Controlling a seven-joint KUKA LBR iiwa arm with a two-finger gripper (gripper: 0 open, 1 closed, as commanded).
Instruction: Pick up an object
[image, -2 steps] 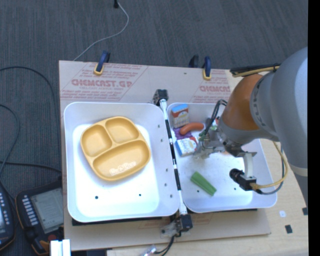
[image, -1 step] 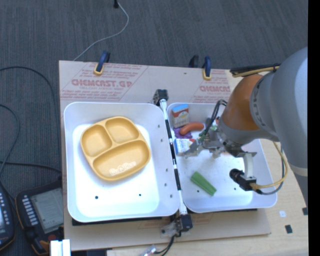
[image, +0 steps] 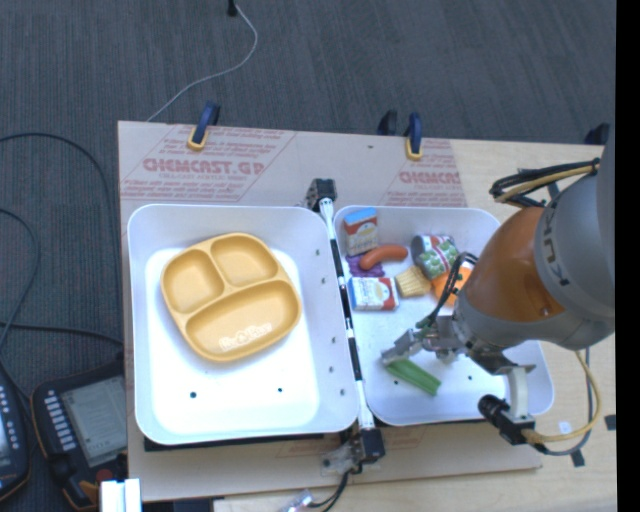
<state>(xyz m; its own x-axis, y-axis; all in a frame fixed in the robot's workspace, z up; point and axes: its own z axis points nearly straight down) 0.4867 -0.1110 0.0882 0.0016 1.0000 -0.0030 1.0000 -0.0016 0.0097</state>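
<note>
My gripper (image: 408, 349) hangs low in the right bin (image: 520, 400), just above and slightly left of a green pod-shaped toy (image: 414, 377) lying on the bin floor. Behind it lie a red and white packet (image: 372, 292), a tan cracker (image: 412, 283), a red sausage (image: 381, 257), a small carton (image: 360, 229) and a green can (image: 435, 255). An orange piece (image: 447, 283) shows partly behind the arm's wrist. No object can be seen in the gripper.
The left bin (image: 150, 400) holds a yellow divided plate (image: 231, 295). The arm's bulky grey and orange body (image: 530, 280) covers the right side of the right bin. A rail (image: 340, 300) divides the bins. Clamps sit at the bench's far edge.
</note>
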